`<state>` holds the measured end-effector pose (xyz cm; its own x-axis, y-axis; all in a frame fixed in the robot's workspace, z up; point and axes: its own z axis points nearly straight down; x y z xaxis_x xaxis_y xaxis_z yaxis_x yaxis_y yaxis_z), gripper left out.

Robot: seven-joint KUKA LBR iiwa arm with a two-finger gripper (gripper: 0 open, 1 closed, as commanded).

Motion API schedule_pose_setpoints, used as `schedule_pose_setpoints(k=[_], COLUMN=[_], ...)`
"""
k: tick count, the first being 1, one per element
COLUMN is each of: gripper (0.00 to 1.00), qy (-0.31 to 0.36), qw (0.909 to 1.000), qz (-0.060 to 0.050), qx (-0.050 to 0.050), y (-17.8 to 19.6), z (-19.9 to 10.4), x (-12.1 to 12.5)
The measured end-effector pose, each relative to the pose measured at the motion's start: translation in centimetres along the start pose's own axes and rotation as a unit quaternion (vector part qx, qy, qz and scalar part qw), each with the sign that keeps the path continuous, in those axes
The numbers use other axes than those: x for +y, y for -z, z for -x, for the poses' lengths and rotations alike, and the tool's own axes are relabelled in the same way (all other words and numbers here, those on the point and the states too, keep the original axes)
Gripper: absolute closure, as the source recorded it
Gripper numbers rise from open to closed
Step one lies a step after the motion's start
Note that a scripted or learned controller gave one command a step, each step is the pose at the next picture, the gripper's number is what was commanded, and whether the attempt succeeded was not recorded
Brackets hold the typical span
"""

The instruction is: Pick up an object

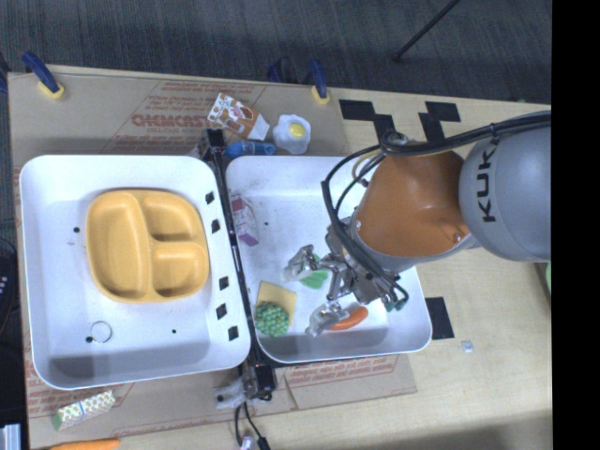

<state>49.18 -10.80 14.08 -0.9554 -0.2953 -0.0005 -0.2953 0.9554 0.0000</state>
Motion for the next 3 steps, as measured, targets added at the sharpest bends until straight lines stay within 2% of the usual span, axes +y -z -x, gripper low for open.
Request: schedule_pose_setpoints(k=[1, 2, 3], gripper=[0.00, 0.00, 0.00], qy=[0.247, 0.367, 0.412], qw=[0.9691, 0.9302, 0.9111], qz=[0.001, 0.001, 0.000], qx=[0.001, 0.001, -0.001], y=[-4.9, -4.9, -4.9], z=[1.8, 1.3, 13.4], x=[-0.5, -0.3, -8.4])
